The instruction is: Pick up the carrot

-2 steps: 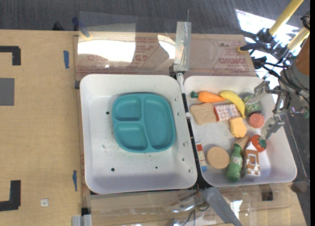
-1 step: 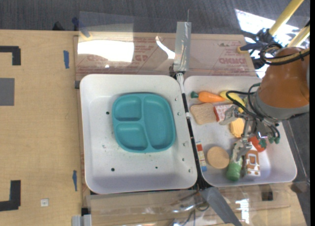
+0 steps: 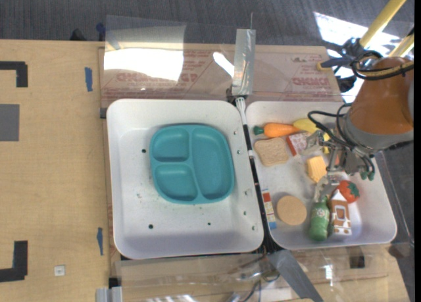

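Hovering low in the right bin (image 3: pixel 388 218), your gripper (image 3: pixel 329 177) sits short of the carrot (image 3: pixel 279 129); jaw state unclear, so you cannot tell. Next, shift up-left over it.

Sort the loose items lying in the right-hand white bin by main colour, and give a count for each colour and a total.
Orange: 1, the tapered orange carrot
Yellow: 2, the curved yellow banana and the yellow cheese wedge
Tan: 2, the tan bread slice and the round tan cookie
Green: 1, the green bottle
White: 1, the white carton
Red: 1, the small red packet
Total: 8
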Controlling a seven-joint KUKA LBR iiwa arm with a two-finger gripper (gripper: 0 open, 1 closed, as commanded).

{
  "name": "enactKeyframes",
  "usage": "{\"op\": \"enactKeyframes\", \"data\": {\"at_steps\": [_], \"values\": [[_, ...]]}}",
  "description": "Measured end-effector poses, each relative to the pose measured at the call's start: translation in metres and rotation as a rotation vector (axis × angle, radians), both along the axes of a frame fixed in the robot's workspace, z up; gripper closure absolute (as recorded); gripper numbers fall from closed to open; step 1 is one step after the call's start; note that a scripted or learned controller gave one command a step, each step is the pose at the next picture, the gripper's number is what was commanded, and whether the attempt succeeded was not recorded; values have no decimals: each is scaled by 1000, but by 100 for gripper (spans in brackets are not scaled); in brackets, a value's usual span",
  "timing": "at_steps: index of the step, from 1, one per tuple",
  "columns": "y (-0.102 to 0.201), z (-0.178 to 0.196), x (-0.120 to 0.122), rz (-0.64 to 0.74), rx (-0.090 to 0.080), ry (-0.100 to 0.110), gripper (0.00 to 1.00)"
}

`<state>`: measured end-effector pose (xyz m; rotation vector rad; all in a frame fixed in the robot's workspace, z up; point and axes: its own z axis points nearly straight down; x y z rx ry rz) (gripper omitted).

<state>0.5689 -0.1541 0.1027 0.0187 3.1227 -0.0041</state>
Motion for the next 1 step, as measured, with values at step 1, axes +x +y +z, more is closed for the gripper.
{"op": "enactKeyframes", "data": {"at_steps": [1], "values": [[4, -1, 7, 49, -9, -12, 0]]}}
